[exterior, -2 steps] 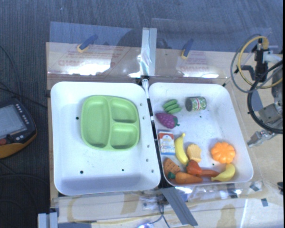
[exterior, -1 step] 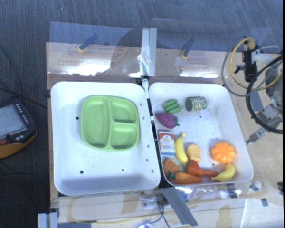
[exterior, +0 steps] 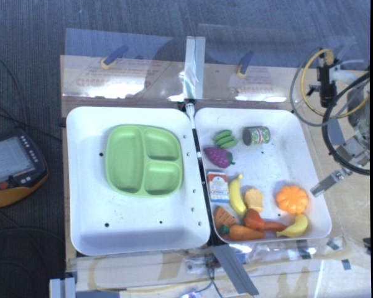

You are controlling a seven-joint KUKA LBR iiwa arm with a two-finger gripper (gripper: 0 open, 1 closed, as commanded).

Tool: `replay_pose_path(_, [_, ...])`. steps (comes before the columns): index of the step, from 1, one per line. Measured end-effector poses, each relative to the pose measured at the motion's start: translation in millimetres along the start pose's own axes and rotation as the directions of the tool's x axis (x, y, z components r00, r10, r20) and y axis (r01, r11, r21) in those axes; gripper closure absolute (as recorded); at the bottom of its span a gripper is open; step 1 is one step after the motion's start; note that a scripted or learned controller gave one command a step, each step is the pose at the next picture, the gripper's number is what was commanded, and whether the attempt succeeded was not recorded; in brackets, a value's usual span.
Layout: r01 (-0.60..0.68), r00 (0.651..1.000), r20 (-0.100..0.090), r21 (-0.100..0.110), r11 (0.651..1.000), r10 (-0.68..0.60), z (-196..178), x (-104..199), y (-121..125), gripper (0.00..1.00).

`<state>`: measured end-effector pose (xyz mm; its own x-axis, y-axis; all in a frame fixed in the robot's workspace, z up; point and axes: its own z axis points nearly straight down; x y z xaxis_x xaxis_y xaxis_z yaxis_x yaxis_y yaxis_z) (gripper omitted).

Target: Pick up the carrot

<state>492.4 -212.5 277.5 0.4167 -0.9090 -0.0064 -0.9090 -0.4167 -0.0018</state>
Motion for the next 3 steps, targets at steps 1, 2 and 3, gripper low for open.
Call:
replay_pose_path(1, [0.044, 0.999, -0.008, 0.005, 0.999, -0.044, 179.1, -17.2, -2.6, 0.00])
replay_pose_path(2, [0.051, 0.999, -0.016, 0.003, 0.999, -0.051, 187.6, -47.4, -17.0, 0.00])
replay_pose_path(3, [0.053, 0.999, -0.015, 0.005, 0.999, -0.053, 177.8, -49.5, -19.5, 1.00])
